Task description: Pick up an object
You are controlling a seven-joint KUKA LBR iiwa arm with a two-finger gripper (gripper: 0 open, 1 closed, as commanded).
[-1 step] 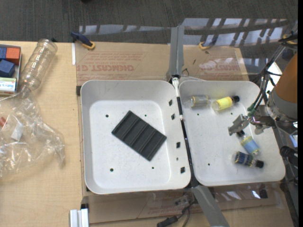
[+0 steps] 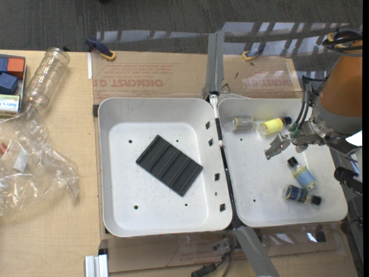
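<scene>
My gripper hangs over the right bin, just below a yellow bottle, and its two fingers stand apart and open with nothing between them. A small clear bottle lies left of the yellow one. Below the gripper, a blue bottle and a dark blue bottle lie near the bin's right side. In the middle of the left bin rests a flat dark ribbed block, turned at an angle.
The grey arm with its orange band reaches in at the upper right. On the bench to the left of the bins lie a clear plastic bottle, crumpled plastic wrap and a box of coloured blocks.
</scene>
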